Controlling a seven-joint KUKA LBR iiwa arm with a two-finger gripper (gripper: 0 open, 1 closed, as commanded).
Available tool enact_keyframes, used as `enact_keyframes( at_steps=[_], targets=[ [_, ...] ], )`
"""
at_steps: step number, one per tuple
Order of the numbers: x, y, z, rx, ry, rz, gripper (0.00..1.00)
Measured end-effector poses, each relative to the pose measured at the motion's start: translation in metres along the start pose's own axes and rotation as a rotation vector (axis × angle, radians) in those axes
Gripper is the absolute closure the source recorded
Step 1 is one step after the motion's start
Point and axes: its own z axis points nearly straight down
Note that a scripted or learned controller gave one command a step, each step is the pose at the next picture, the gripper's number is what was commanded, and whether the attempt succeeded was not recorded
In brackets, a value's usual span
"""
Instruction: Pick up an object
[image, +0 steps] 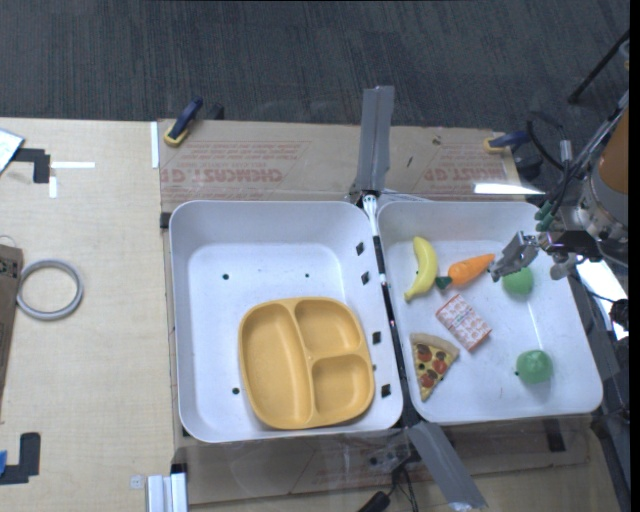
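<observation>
The right bin (560, 400) holds a yellow banana (424, 266), an orange carrot (470, 268), a pink patterned packet (463, 322), a pizza slice (432, 362) and two green round things, one near the back right (519, 283) and one at the front right (534, 366). My gripper (516, 256) hangs over the right bin's back right part, just above the rear green thing and right of the carrot's tip. Nothing shows between its fingers.
The left bin (200, 330) carries a yellow three-compartment plate (305, 362). A tape roll (46, 289) lies on the bench at far left. Blue clamps (183, 120) sit on the cardboard behind the bins. Cables and the arm crowd the right edge.
</observation>
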Motion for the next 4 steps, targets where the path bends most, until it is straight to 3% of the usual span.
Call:
enact_keyframes(
  at_steps=[1,2,3,4],
  targets=[
    [0.04,0.077,0.091,0.0,0.0,0.094,0.0],
    [0.015,0.112,0.172,-0.024,-0.003,-0.024,0.0],
    [0.015,0.112,0.172,-0.024,-0.003,-0.024,0.0],
    [0.017,0.101,0.193,-0.003,0.001,0.011,0.0]
  ],
)
